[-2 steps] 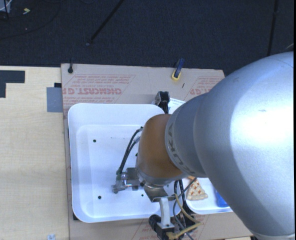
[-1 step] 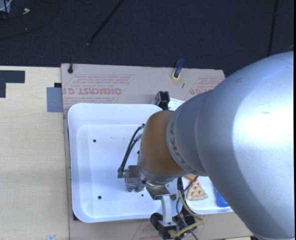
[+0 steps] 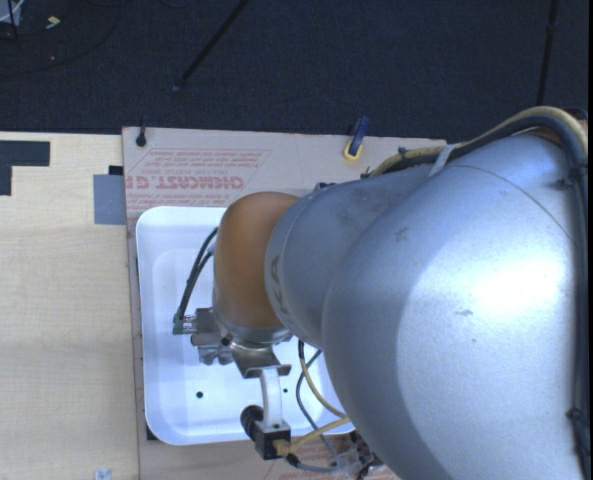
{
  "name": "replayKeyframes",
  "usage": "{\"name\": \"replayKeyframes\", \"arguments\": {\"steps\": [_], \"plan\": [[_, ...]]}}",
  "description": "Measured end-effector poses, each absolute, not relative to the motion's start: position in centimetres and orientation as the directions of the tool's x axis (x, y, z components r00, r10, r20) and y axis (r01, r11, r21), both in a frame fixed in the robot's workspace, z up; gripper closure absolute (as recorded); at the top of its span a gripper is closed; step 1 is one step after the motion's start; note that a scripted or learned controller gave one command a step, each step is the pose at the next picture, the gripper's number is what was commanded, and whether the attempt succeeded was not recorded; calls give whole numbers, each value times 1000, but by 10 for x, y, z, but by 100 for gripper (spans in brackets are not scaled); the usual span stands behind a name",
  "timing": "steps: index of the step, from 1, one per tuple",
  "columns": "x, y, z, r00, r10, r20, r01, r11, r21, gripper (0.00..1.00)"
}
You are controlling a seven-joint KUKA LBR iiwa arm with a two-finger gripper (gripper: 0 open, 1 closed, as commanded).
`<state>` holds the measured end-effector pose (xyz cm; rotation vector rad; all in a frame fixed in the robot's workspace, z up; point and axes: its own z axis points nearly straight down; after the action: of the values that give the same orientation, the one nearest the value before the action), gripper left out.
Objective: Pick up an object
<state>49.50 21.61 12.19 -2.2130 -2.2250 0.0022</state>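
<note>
Arm: the grey link is very close to the camera and covers the right half of the view, hiding most of what's under it. It reaches in toward the left.

Bench: pale wood, bare on the left.

Board: tan sheet under and behind the bin. Red print sits upside down in this view. The large line looks like "CHEMCAST GP", and the smaller lines above and below it are too small to read.

Bin: shallow, white. I can see its left wall, near-left corner and part of the floor. The rest is under the arm.

Orange band: above the wrist, over the middle of the bin.

Gripper: just below the band, over the bin floor and pointing down and away from the camera. Cannot tell if it's open or closed, or if it holds anything.

Dark patches: flat black and grey squares on the bench top, left of the board.

Clamp: blue and yellow, on the board's far edge.

Speck: small dark dot on the bin floor, left of the gripper and apart from it. It's too small to identify, so I cannot tell if it's the object to pick.
</note>
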Motion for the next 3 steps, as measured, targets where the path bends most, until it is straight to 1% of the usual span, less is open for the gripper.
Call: {"name": "replayKeyframes", "arguments": {"steps": [1,2,3], "plan": [[530,244,155,0,1000,-1,1000,0,-3,100],[595,237,147,-1,1000,-2,1000,1,-3,100],[618,244,168,-3,1000,-1,1000,3,-3,100]]}}
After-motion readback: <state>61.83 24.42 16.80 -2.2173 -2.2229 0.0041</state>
